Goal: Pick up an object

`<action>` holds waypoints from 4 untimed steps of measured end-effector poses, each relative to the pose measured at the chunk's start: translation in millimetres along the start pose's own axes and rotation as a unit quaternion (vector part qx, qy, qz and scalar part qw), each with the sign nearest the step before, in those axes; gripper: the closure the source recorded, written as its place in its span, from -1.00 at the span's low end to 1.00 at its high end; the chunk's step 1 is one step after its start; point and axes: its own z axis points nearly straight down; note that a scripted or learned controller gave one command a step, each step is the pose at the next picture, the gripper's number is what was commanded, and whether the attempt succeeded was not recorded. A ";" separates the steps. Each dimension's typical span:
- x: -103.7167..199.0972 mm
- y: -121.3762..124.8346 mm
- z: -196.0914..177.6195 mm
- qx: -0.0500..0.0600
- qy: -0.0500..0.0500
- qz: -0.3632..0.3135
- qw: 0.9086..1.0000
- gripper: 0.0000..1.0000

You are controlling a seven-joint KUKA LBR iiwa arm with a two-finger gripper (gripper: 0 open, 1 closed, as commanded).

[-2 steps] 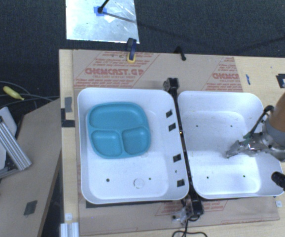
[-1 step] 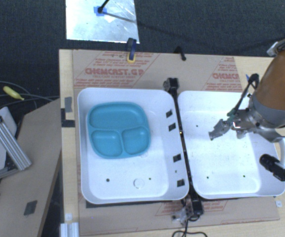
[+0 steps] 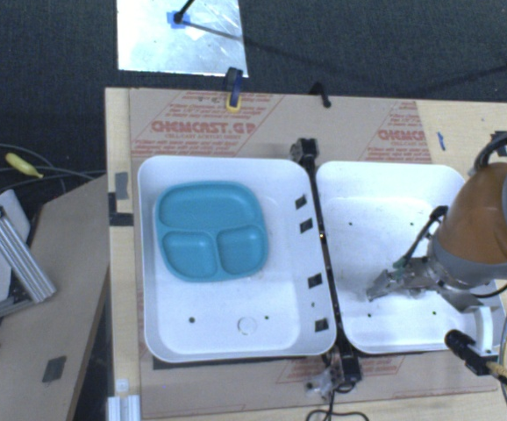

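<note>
A teal plastic tray (image 3: 211,230) with three compartments lies flat in the left bin (image 3: 174,331), toward its back left. My gripper (image 3: 382,286) is low inside the right bin (image 3: 367,200), near its front half, pointing left toward the divider. It is well to the right of the teal tray, with the divider between them. I see nothing between its fingers. The orange band and grey wrist hide the right bin's right side.
A black divider with clips (image 3: 317,235) runs between the two bins. A brown cardboard sheet (image 3: 210,121) lies under the bins. A small clear ring (image 3: 247,325) sits near the left bin's front. Aluminium framing (image 3: 8,244) stands at the far left.
</note>
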 end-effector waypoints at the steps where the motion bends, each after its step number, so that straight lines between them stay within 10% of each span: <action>1: 2.1 5.2 -17.7 -0.008 -0.001 -0.003 1.000 1.00; 4: 223.5 0.7 -196.7 -0.009 0.001 -0.007 1.000 1.00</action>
